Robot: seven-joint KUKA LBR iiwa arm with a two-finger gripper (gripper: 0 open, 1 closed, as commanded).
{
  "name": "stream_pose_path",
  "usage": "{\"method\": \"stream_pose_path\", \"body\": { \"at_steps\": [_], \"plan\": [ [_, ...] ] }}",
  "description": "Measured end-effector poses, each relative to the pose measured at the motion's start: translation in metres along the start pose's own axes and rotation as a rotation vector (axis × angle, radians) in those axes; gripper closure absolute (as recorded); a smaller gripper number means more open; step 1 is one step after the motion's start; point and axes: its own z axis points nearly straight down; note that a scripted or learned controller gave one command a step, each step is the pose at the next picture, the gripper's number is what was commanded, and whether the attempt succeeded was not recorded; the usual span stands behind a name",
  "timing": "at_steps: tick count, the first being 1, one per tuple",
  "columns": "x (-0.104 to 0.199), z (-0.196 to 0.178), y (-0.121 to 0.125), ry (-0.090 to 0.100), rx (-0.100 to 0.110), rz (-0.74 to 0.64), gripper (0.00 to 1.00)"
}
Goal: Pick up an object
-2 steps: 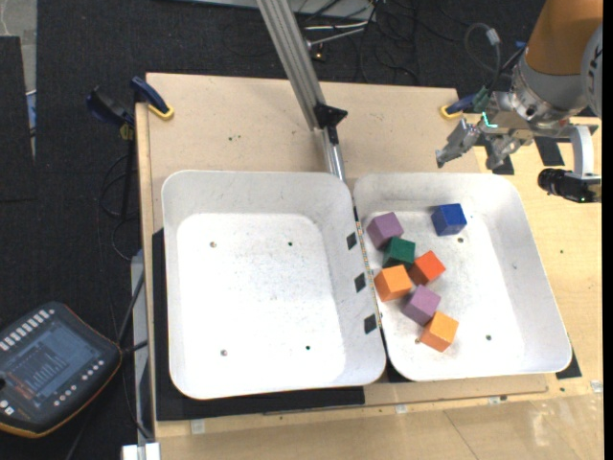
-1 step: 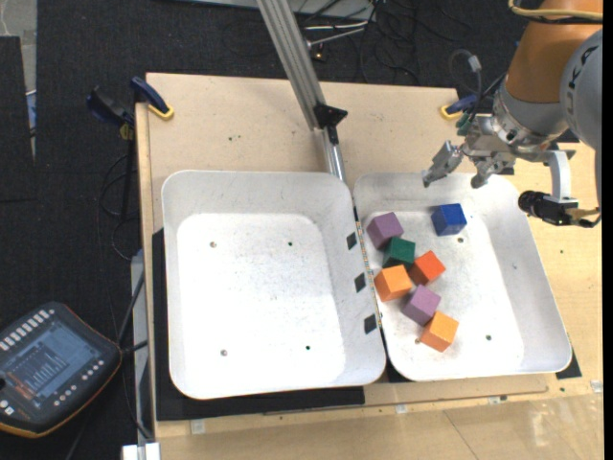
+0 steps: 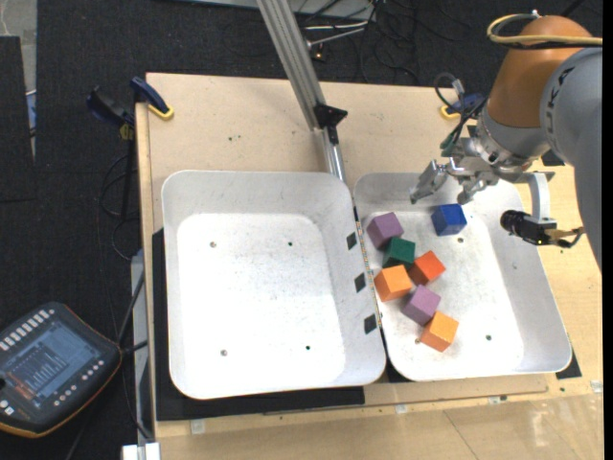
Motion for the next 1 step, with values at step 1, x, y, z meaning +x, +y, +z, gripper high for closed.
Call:
{"method": "stream_pose_path", "body": {
  "at_steps": [1],
  "plan": [
    [-0.0073,0.0371,0.0073,-0.004,-0.016,0.001,0.00]
  ]
}}
